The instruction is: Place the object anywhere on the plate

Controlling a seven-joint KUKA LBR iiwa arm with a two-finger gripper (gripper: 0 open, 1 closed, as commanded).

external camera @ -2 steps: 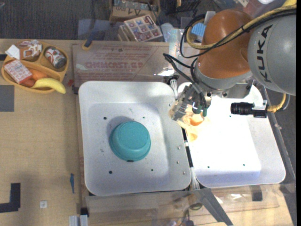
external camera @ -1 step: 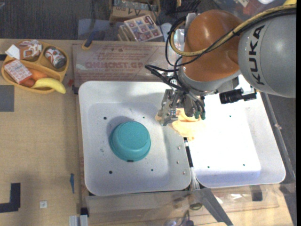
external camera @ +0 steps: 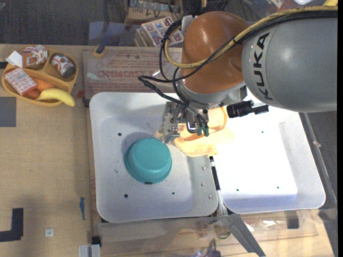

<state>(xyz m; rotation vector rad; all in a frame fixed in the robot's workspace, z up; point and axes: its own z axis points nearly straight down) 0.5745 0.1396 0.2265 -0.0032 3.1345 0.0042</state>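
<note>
Two shallow white plastic bins are sitting side by side on the bench, the left bin (external camera: pixel 107 197) and the right bin (external camera: pixel 278 170), their inner rims meeting near the middle of the view. The grey KUKA arm (external camera: pixel 292 58) with its orange band is reaching in from the right and hanging over the seam between them, with its two-finger metal gripper (external camera: pixel 185 126) pointing down near the back of the left bin. A yellow-orange, soft-looking flat object (external camera: pixel 206 141) is lying just beneath and beside the gripper, draped across the inner rims of both bins, part of it tucked under the wrist. Whether the fingers are spread, closed or pinching that object is not something the view is showing clearly, so I cannot tell. A round teal plastic plate or shallow dish (external camera: pixel 148 160) is resting in the left bin, near the yellow-orange object but apart from it, to the lower left of the gripper. On the wooden bench at the far left, a yellow divided tray (external camera: pixel 16 87) is holding toy foods, with a yellow toy banana (external camera: pixel 57 96) lying at its front edge.
</note>
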